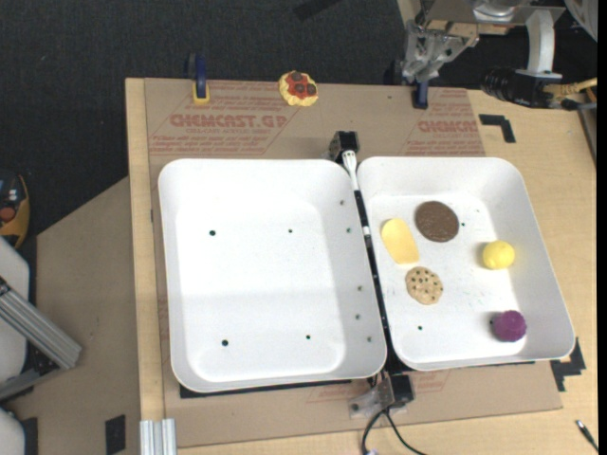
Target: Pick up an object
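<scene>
jaws point(424, 63): above the tabletop's far edge, beyond the right bin point(531, 192), apparently nothing between them, open or closed unclear | objects: brown disc point(436, 221), yellow block point(399, 241), cookie point(424, 285), yellow ball point(498, 255), purple ball point(509, 325) in right bin

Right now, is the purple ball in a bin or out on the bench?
In: the purple ball lies inside the right bin, near its front corner.

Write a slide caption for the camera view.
Gripper above the bench; right bin holds five small objects.
</scene>
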You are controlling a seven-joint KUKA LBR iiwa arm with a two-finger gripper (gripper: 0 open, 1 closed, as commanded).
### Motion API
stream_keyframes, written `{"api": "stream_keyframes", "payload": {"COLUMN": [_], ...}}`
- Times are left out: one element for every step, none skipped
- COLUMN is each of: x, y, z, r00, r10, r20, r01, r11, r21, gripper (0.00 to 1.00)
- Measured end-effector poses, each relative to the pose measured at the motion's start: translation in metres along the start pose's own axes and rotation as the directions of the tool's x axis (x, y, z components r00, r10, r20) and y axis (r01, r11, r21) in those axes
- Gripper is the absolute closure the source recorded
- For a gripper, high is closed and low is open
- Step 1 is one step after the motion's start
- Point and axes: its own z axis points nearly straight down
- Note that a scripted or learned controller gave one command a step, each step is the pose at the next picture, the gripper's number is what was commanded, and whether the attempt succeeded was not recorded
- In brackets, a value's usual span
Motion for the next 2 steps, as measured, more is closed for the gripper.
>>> {"api": "stream_keyframes", "payload": {"x": [0.0, 0.0], "y": [0.001, 0.002], "z": [-0.011, -0.022], "r00": [1.0, 1.0], "r10": [0.0, -0.001], "r20": [0.002, 0.003], "r01": [0.0, 0.001], "r11": [1.0, 1.0], "r21": [-0.004, -0.008], "gripper": [1.0, 1.0]}}
